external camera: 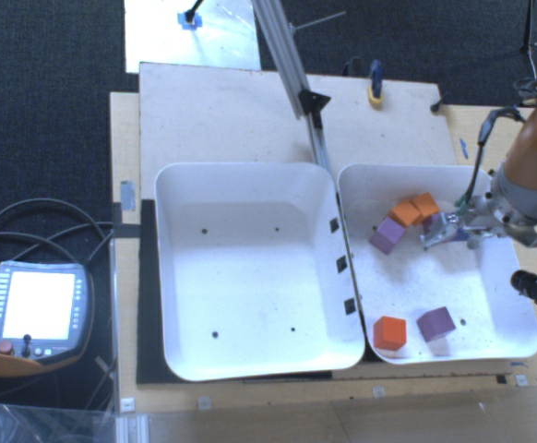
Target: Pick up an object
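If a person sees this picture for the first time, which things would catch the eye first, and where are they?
The bright blocks in the right bin stand out first: orange blocks and a purple block near its far side, plus an orange cube and a purple cube by its near edge. The orange-banded arm reaches in from the right, its gripper low beside the far cluster. The left bin is plain white.

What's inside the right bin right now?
Right bin: two orange blocks, two purple blocks, plus the pincer. The arm covers the bin's far-right corner.
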Tool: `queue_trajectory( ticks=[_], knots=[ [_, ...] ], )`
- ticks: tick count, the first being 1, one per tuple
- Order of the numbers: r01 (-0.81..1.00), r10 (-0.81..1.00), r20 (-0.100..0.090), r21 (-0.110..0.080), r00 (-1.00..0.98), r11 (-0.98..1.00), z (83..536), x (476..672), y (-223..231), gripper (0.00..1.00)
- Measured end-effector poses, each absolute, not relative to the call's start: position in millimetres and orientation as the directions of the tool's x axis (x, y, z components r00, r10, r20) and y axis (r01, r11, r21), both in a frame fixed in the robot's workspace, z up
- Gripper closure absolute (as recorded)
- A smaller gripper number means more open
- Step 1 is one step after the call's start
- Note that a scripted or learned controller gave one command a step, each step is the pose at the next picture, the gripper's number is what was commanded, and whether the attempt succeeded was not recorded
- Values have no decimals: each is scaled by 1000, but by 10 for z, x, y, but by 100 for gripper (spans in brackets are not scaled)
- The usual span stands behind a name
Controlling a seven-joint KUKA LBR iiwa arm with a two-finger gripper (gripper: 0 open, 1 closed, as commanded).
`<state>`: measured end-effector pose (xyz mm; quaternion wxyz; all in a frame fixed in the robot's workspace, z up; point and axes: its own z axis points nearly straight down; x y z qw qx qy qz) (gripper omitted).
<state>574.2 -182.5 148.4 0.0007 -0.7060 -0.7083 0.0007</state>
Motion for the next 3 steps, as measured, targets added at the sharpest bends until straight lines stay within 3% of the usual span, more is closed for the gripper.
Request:
queue_trajectory(
  ticks=[1,2,3],
  knots=[
    [1000,1000,1,-3,-2,2,964,5737,-1821,0],
    [1000,1000,-1,4,-4,4,1106,5760,-1830,100],
    [1000,1000,-3,7,-2,2,1659,5779,-1939,100]
  ],
)
